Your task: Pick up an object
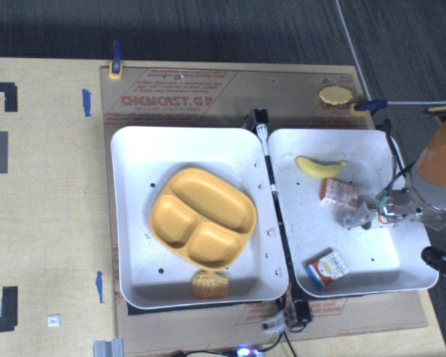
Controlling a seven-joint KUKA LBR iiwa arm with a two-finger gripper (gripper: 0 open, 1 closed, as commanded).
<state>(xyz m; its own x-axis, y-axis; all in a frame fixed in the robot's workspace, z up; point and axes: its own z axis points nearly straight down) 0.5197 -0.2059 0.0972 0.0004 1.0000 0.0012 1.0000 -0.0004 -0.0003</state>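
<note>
Hovering at the frame's right, the pincer (360, 218) sits just beside a small carton (339, 192); finger state cannot be told; nothing lifted, grasp pending.

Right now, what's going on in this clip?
The robot arm's gripper is down in the right bin, beside a small brown packet, with nothing visibly between its fingers. A banana and a small carton also lie there. The left bin holds a yellow divided tray and a waffle-textured piece.
</note>
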